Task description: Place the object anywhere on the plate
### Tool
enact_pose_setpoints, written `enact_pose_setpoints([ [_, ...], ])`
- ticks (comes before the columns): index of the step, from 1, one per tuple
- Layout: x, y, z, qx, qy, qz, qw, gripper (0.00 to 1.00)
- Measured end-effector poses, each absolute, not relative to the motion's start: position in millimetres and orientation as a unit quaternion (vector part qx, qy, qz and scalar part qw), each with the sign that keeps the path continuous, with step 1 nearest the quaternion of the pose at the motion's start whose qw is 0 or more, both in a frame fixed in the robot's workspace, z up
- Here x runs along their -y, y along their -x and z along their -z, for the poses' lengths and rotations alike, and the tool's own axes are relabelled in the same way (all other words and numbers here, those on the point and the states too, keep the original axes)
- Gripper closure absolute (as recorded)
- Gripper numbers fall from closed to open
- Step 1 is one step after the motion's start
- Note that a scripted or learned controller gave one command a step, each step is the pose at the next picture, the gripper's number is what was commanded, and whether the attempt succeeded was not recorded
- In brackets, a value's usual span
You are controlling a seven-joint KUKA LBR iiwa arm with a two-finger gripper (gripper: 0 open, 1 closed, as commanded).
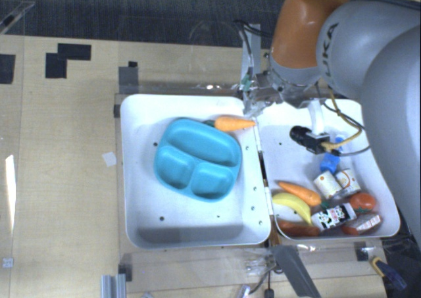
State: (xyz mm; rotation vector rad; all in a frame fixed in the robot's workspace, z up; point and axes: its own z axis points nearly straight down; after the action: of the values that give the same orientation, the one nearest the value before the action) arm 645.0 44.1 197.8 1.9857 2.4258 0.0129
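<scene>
Arm: grey arm with orange band (342, 33), entering at 2 o'clock.
Left bin: shallow white bin (138, 218) holding a blue three-compartment plastic plate (197, 158).
Right bin: white bin (378, 178) with a yellow banana (294, 205), a second carrot (299, 191), small cans.
Object: tapered orange toy carrot (233, 124), lying crosswise, touching the plate's 1 o'clock rim.
Claw: gripper (253, 107) just above the carrot; grip state cannot be told.
</scene>
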Motion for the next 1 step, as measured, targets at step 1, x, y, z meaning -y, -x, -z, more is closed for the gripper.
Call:
enact_pose_setpoints([
  [1,-93.8,-610.2,-185.1,-0.880,-0.475,-0.0017,0.002,1.00],
])
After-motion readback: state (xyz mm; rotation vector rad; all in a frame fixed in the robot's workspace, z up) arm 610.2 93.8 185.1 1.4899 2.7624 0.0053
